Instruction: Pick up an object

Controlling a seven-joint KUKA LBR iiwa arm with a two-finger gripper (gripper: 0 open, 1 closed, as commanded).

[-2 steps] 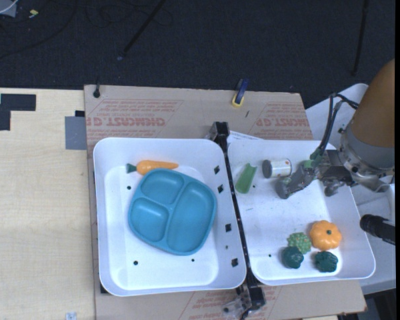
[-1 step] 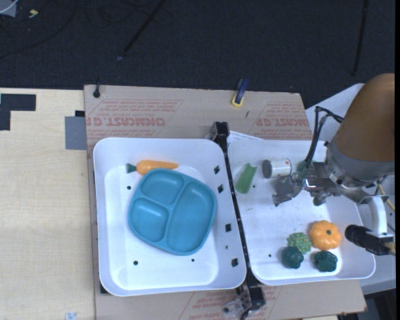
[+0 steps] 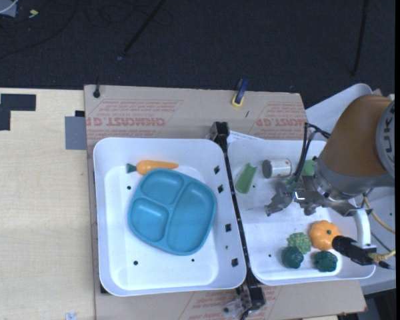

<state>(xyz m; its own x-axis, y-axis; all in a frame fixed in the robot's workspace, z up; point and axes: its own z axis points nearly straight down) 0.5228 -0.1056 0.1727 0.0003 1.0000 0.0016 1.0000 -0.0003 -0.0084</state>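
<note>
Camera view, looking down at a slant on both bins.

Left white shallow plastic bin: smooth, glossy, rounded corners. It holds a sky-blue divided plastic plate, rounded-square with three compartments, lying flat and turned slightly askew. Just beyond the plate's far rim lies an orange toy carrot with a dark green stub; its long axis runs left to right, green end pointing left.

Right white shallow plastic bin: same make, set flush beside the first along a black centre divider. Contents:
- green elongated soft-looking piece, long axis tilted from lower left to upper right, near the divider;
- short grey metal-looking cylinder, lying on its side, axis left to right, just right of the green piece;
- light green knobbly toy vegetable;
- two dark green rounded bumpy toy pieces and, at the near rim;
- orange rounded toy fruit, smooth, between the green items.

Grey two-finger gripper: low over the right bin's middle, just below the cylinder, under the arm's orange band. Its dark metal fingers point left; how far the jaws stand apart cannot be told, and nothing can be seen between them.

Brown cardboard sheet under the bins: red printing shows upside down, not legible with certainty.
</note>
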